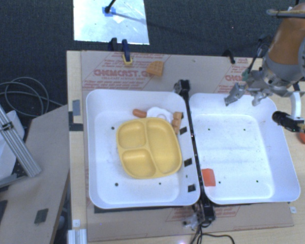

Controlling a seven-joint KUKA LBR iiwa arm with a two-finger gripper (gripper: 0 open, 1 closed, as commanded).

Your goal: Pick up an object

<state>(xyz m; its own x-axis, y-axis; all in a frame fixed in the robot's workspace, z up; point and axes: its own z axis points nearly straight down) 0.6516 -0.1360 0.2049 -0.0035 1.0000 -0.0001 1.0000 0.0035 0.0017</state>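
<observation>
White right bin holds orange block, well apart from claw.

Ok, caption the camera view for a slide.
Claw open above the right bin's far edge; orange block at its near-left corner, yellow divided tray in the left bin.

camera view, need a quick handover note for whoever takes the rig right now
Pincer: open, holding nothing, above the far right corner of the right bin.
Right bin: one small orange block near its left wall, toward the front.
Left bin: yellow divided tray; behind it a small orange sausage-shaped piece, a white piece and a small tan piece.
Outside the bins: tan waffle-like piece on the board behind the left bin.
Done: nothing picked up yet.
Left: choose an object, descend, grasp, lift.
</observation>
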